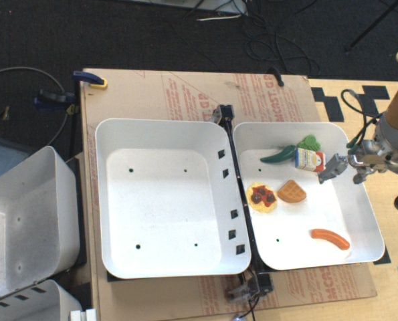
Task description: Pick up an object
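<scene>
At right of frame, the tool hangs empty, jaws narrow, beside the carton; it should spread and centre first.

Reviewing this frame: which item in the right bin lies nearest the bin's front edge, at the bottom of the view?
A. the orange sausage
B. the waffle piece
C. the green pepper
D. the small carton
A. The orange sausage lies alone near the front rim of the right bin, while the waffle piece, small carton and green pepper all sit farther back.
</scene>
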Robot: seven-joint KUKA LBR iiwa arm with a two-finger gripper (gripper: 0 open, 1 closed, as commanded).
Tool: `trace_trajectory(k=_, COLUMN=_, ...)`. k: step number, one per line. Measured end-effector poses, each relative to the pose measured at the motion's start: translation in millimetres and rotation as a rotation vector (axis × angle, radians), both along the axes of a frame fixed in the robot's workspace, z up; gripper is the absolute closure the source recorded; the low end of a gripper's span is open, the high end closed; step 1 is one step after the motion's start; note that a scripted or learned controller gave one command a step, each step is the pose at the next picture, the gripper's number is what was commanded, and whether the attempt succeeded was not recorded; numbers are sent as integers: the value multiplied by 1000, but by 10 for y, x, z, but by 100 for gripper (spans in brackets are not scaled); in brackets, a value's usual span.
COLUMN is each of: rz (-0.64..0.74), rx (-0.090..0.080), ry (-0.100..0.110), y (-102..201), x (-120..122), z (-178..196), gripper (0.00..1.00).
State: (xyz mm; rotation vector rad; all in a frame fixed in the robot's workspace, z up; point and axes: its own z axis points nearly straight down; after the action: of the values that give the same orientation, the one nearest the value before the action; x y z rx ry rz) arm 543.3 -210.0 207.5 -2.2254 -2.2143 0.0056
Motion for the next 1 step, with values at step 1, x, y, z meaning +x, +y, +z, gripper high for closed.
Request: trace_trajectory(k=1, rz=6, rx=2, ry=0, y=109, x=-83, z=56, gripper=0)
